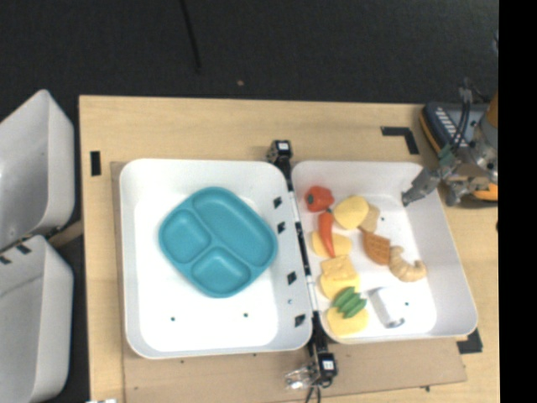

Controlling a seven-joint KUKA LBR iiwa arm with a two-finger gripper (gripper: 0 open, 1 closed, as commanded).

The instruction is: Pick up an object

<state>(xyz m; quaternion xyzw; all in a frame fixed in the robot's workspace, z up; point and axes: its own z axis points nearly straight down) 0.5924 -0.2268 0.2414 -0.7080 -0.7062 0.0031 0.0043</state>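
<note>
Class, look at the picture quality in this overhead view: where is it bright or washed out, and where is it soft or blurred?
Camera view: the two white bins glare brightest, nearly washed out; the blue tray reads clearly; the small food items look soft; the gripper at the right is dim and blurred.

Arm [470,145]: cut off by the frame's right side; upper links out of frame.
Gripper [417,193]: a single grey finger tip shows over the right bin's [449,250] far corner; finger spacing unreadable.
Green item [350,302]: covers part of the yellow piece [346,321] beneath it.
Grey cylinder [382,306]: small, identity unclear.
White containers [29,225]: cropped by the left edge.
Clamp [306,378]: blurred at the bottom edge.
</note>
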